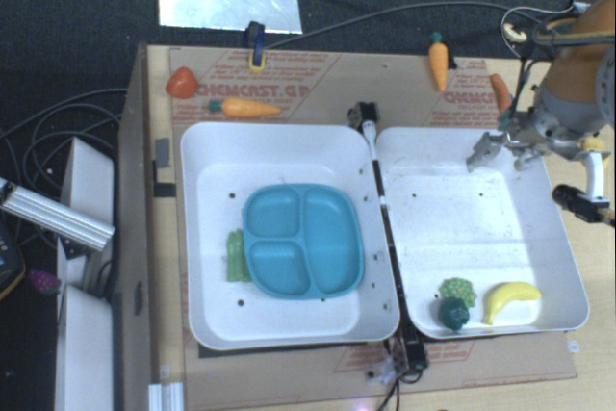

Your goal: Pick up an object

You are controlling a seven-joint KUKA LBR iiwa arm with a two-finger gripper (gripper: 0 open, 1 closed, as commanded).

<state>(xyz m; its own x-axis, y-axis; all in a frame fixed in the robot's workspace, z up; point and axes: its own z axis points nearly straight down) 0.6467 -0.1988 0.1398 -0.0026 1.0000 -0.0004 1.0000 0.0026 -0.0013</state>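
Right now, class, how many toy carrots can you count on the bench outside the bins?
3. One carrot lies above the left bin; a second carrot and a third carrot lie above the right bin. More may hide behind the arm.

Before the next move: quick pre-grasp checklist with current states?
1. Targets in right bin: banana and two green items near the front edge: ok.
2. End effector above a target: not ok, it sits at the bin's back right, far from them.
3. Object between fingers: not ok, nothing there.
4. Banana apart from green items: ok.
5. Finger opening: cannot tell.
6. Left bin holds blue tray: ok.
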